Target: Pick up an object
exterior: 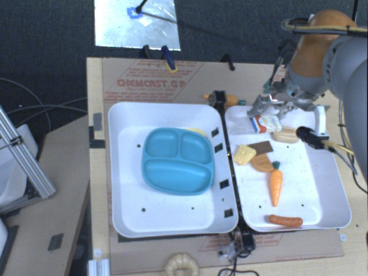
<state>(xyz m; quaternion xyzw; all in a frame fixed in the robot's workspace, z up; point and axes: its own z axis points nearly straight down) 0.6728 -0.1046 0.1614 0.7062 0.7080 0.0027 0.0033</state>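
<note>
My gripper (262,107) hangs low over the far left corner of the right bin (322,200). Directly beneath and touching its tip lies a small red, white and blue packet (267,123). A beige bread-like piece (284,135) rests just right of the packet. Nearer the front lie a yellow cheese wedge (244,154), a dark brown slab (263,147), a tan round piece (263,164), an orange carrot (276,186) and a red sausage (285,221).
The left bin (129,211) holds a blue divided plate (178,160) with a pale yellow item (198,132) peeking out behind it. An orange object (230,100) lies outside the bins at the back. Black clips (224,183) line the divider between the bins.
</note>
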